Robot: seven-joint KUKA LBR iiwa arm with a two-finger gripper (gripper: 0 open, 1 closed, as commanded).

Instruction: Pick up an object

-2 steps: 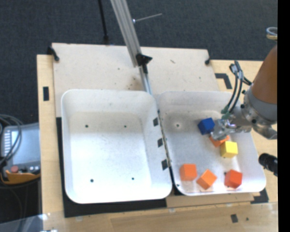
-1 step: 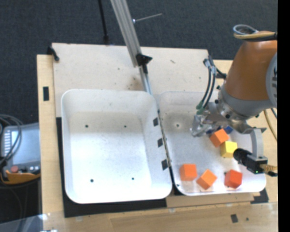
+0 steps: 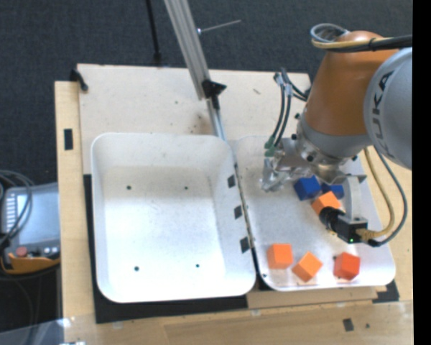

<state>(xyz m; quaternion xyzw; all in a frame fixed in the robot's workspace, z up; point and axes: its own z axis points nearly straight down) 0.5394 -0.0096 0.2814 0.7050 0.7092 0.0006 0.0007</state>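
Note:
Several blocks lie in the right bin [image 3: 262, 214]. A blue block [image 3: 307, 187] and an orange block [image 3: 327, 201] sit close under the arm's wrist. Along the bin's front edge lie an orange cube [image 3: 279, 255], a tilted orange cube [image 3: 308, 266] and a red-orange cube [image 3: 347, 265]. My gripper [image 3: 272, 179] points down into the right bin near its left wall, just left of the blue block. I see nothing between its fingertips. The grey and orange arm hides the bin's back right part.
The left bin [image 3: 100, 192] stands beside the right one, their walls meeting at mid-frame. A slanted aluminium pole [image 3: 190, 49] comes down to the bins' shared back corner. Cables [image 3: 377, 228] loop off the wrist at right. A control pendant [image 3: 29, 225] lies off the bench's left.

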